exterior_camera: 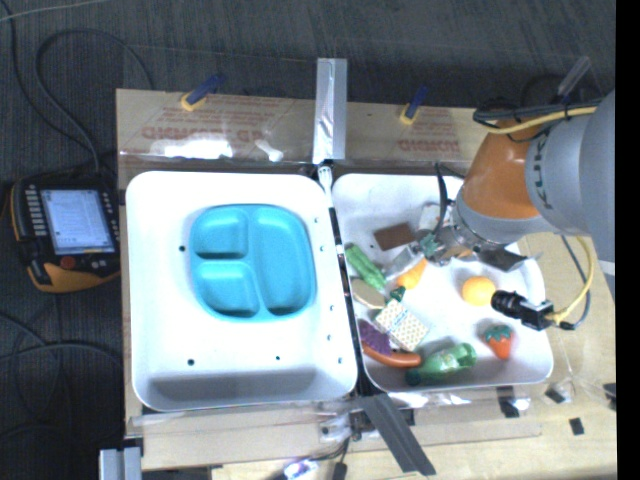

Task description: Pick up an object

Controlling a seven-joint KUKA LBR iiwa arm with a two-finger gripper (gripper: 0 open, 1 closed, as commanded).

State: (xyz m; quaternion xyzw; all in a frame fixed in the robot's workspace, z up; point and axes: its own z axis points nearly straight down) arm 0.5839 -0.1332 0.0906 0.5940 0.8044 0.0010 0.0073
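Step in hand looks like the approach w/ nothing secured yet: best to pick one isolated target, e.g. the yellow fruit (pixel 478 290) lying apart in the right bin (pixel 540 368), and drop straight down, clear of the clutter by the bin's left wall. Arm (pixel 545 183) reaches in from the right, wrist bent down over the bin's upper middle; jaws (pixel 437 245) sit near the brown block (pixel 393 236) and the orange piece (pixel 412 272), but can't tell how far apart they are or whether they grip anything.

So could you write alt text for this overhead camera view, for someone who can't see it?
A grey and orange robot arm reaches from the right into the right-hand white bin, which holds small toy foods including a yellow lemon and a strawberry. The left bin holds a blue divided tray.
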